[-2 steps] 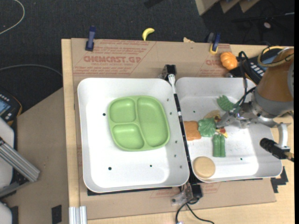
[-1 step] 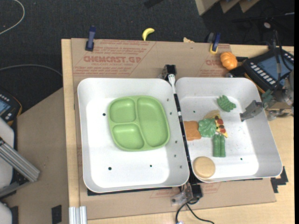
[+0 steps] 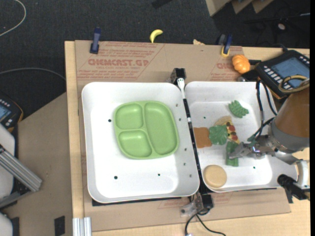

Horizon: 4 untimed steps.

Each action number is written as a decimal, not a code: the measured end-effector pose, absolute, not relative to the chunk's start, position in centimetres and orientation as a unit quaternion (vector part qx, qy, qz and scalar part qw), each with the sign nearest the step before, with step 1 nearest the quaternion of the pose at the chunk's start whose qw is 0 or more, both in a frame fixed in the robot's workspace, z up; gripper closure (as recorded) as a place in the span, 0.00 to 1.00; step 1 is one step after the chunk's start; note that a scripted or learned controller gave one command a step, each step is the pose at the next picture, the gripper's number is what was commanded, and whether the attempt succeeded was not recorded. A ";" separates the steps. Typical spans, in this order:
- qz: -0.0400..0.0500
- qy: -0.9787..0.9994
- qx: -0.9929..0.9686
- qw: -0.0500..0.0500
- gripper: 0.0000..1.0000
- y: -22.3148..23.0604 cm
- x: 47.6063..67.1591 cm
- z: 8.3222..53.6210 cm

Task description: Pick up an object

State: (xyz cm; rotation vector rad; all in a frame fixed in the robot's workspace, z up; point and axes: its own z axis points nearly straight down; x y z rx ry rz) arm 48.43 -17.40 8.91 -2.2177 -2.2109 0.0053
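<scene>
Robotics lab, clamped cardboard-topped bench (image 3: pixel 123 63), teach pendant (image 3: pixel 288 73), loose cables (image 3: pixel 12 14), dark carpet floor (image 3: pixel 49 14)

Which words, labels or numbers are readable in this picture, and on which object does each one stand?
"CHEMCAST G P": red print on the brown board behind the left bin.
Smaller red lines beneath it: too blurred to read.
Red print behind the right bin: blurred.
Handheld screen: unreadable.

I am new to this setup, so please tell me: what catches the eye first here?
The light green three-compartment plastic plate lies in the middle of the left white bin. In the right white bin, small toy foods cluster, and the grey arm's pincer is low among them beside a dark green piece.
</scene>
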 end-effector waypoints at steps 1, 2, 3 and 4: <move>-0.002 -0.708 -0.706 -0.005 0.00 -12.8 51.6 8.8; -0.003 -0.707 -0.708 -0.005 0.00 -9.2 48.2 8.9; -0.006 -0.707 -0.707 -0.005 1.00 -9.1 48.4 10.0; -0.005 -0.710 -0.704 -0.004 1.00 -2.8 49.8 21.3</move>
